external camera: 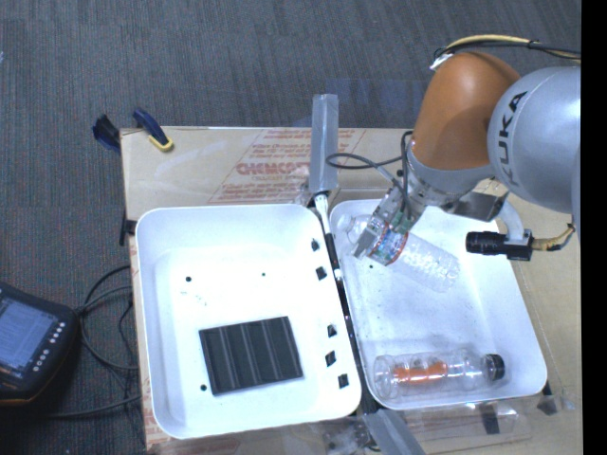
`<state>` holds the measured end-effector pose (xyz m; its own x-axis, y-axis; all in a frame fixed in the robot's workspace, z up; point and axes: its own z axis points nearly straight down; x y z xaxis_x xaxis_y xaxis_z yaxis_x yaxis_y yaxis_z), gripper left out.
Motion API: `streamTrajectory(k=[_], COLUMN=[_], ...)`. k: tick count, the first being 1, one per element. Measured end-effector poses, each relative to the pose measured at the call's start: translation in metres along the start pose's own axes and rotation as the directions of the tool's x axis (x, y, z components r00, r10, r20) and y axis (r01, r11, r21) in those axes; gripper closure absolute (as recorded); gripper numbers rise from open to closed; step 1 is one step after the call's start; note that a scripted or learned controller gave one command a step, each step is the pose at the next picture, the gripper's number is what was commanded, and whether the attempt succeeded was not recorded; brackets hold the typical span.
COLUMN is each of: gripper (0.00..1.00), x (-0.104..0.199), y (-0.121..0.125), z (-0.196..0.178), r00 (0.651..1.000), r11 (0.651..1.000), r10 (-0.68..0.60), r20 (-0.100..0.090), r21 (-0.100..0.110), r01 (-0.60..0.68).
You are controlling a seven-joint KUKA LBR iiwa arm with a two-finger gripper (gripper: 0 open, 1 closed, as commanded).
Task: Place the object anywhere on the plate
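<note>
Clear bottle [422, 259] partly behind gripper [379, 243]; grip unclear

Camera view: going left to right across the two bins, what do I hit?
Left bin → dark ribbed plate → divider between bins → right bin, where a clear bottle with orange contents lies along the near wall, black cap pointing right. Gripper sits at the bin's far-left corner by another clear bottle.
</note>
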<state>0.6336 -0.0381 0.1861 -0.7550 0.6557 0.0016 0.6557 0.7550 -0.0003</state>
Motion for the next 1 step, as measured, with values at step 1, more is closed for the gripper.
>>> streamTrajectory(k=[1], gripper=[1.0], x=[0.0122], y=[-0.0057], z=[-0.0678], r00=[0.938], r11=[0.938], r10=[-0.347], r20=[0.001], r21=[-0.001], r01=[0.347])
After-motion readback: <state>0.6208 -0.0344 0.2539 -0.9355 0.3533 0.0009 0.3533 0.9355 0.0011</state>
